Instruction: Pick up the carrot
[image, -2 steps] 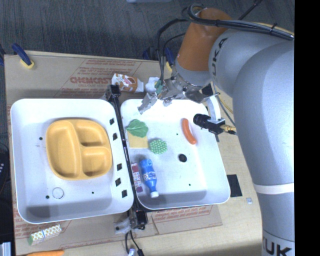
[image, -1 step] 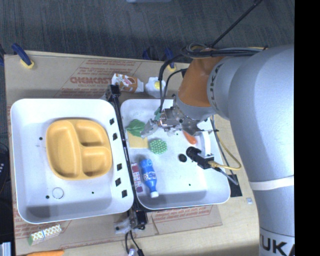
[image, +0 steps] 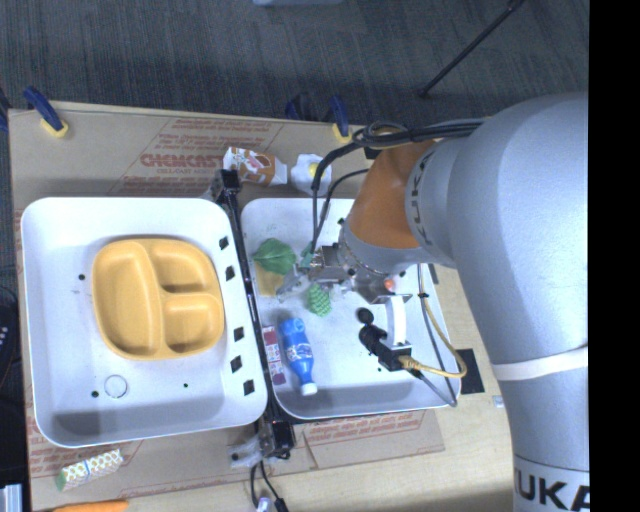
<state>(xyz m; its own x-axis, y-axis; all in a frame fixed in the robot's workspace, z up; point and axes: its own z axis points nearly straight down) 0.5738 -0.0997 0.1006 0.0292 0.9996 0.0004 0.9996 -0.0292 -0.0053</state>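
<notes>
Seemingly crowded, the right bin (image: 340, 388) has the gripper (image: 310, 272), its opening impossible to tell, low beside a leafy green toy (image: 272, 255) near its far-left corner, while an orange sliver (image: 90, 505), possibly the carrot, lies on the bench (image: 370, 440) well left of its near edge.

Fixed overhead camera, slanted down on both bins (image: 60, 420).

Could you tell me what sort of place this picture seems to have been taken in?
Probably a robotics lab or test bench: a grey robot arm reaches over two white bins fixed to cardboard, one holding a yellow divided tray, the other small items such as a blue bottle.
</notes>
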